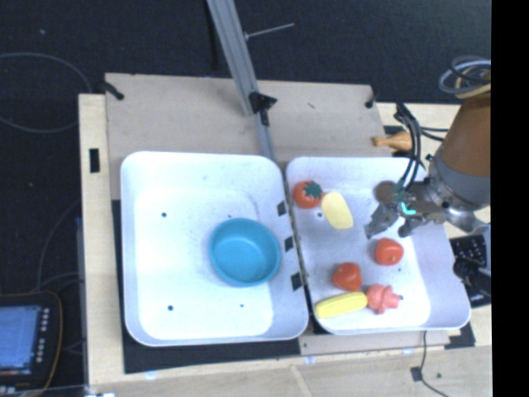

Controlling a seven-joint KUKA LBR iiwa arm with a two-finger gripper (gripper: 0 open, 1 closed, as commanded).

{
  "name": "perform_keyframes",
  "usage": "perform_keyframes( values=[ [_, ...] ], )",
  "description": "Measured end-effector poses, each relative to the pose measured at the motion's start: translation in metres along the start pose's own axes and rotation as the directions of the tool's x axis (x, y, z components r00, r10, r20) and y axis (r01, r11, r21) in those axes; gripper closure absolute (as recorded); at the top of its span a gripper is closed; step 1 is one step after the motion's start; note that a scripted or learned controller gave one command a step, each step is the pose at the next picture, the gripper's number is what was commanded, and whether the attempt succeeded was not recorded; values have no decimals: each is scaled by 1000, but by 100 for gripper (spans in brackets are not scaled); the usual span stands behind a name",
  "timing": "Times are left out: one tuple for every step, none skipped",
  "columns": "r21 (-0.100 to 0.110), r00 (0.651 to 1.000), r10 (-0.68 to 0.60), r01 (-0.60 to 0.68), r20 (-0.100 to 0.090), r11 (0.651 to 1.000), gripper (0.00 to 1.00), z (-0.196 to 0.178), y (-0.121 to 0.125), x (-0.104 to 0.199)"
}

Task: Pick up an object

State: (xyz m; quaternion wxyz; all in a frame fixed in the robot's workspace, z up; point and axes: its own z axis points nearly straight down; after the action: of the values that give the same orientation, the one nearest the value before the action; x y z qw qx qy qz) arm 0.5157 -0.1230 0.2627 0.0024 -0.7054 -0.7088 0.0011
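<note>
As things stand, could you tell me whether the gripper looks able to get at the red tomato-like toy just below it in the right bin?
Probably yes. The gripper hangs just above the red toy in the right bin, and the toy lies apart from its neighbours, so nothing appears to block a descent.

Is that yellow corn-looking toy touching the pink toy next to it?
Touching: the camera view shows the yellow corn toy with its right end against the pink toy, no gap between.

From where I stand, nothing here can be read: no lettering, numbers or brand marks on either white bin (145,188), the toys or the arm. The small blue screen (23,334) off the bench's near-left corner glows, its content too blurred to make out.
</note>
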Motion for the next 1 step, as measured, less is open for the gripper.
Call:
perform_keyframes(
  values=[
    [-7,1000,-1,1,1,1000,0,-3,1,0]
  ],
)
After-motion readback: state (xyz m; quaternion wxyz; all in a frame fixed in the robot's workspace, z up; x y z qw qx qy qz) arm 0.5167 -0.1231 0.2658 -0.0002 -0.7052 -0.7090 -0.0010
